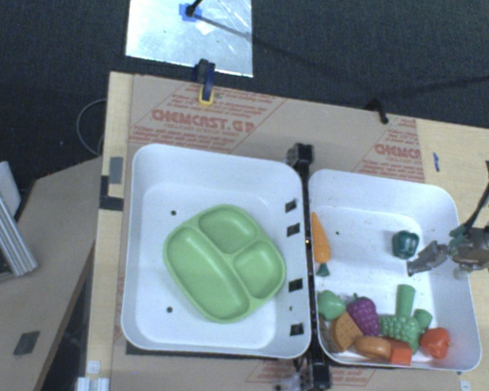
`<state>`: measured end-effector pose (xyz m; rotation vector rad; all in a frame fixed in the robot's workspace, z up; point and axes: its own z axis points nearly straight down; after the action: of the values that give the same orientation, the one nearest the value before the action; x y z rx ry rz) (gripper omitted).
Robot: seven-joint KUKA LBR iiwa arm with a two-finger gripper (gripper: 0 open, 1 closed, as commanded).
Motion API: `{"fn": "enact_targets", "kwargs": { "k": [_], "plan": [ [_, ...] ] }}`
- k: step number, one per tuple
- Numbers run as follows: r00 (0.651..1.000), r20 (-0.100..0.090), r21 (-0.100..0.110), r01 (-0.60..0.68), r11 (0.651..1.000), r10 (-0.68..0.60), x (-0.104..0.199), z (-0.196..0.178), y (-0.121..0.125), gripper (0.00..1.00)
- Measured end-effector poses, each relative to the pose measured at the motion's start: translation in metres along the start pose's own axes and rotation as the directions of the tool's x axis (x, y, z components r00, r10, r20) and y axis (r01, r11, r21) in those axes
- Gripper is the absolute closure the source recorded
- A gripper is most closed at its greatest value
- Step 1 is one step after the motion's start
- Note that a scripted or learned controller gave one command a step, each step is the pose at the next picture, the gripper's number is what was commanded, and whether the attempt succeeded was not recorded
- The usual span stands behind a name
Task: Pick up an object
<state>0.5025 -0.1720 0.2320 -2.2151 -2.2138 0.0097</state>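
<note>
- Camera view: gripper reaches in from the right over the right bin, beside the green pepper; cannot tell claw state.
- Toy food heaped at near wall, likely slid there; carrot by divider.
- Green plate sits in left bin, apart.

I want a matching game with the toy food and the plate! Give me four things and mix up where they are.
Things:
1. green plate
2. carrot
3. dark green pepper
4. purple grapes

Places:
A. alone in the right bin's far half, near the end effector
B. in the pile of toy food at the right bin's near edge
C. in the middle of the left bin
D. against the right bin's left wall, by the divider

Pairs: 1-C, 2-D, 3-A, 4-B
</note>
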Motion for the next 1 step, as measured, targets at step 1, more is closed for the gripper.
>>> {"fn": "enact_targets", "kwargs": {
  "k": [1],
  "plan": [
    [1.000, 0.003, -0.013, 0.004, 1.000, -0.004, 0.0007, -0.0067, 0.0026, 0.00]
  ]
}}
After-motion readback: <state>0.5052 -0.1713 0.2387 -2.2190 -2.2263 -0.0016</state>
